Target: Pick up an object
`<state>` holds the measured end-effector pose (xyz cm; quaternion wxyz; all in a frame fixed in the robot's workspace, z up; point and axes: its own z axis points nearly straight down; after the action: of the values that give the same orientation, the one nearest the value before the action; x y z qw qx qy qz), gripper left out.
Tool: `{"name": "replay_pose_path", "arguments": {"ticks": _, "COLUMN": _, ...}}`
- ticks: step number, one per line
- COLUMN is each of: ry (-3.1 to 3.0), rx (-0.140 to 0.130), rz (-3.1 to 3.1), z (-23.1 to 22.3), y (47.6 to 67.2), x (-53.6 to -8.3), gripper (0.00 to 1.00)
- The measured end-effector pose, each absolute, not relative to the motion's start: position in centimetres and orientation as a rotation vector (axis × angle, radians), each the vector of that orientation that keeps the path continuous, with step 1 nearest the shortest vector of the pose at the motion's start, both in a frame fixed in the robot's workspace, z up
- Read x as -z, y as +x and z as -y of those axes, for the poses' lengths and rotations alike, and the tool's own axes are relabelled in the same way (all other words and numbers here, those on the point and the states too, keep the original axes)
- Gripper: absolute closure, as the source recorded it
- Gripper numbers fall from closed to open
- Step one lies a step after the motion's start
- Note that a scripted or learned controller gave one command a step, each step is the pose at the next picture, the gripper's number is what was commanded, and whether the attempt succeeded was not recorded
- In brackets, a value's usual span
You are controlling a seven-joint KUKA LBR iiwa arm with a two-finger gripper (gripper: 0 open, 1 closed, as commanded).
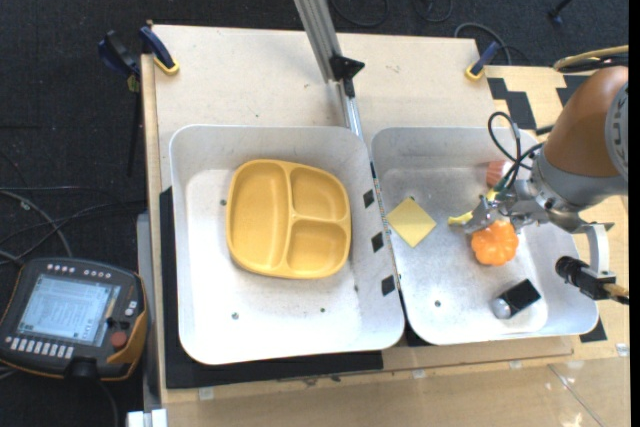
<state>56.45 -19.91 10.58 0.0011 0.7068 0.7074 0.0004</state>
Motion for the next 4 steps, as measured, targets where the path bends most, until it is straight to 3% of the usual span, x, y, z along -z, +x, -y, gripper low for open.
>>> {"name": "replay_pose_path", "arguments": {"ticks": 2, "ry": 2.213, "rx": -0.005, "rz": -2.220, "z": 19.1, "y": 55.8, "x": -22.8, "gripper": 1.00}}
{"name": "replay_pose_path", "arguments": {"ticks": 3, "ry": 2.214, "rx": -0.003, "rz": -2.221, "z": 19.1, "y": 56.0, "x": -26.0, "gripper": 1.00}}
{"name": "replay_pose_path", "arguments": {"ticks": 4, "ry": 2.214, "rx": -0.001, "rz": -2.231, "z": 13.6, "y": 56.7, "x": -24.8, "gripper": 1.00}}
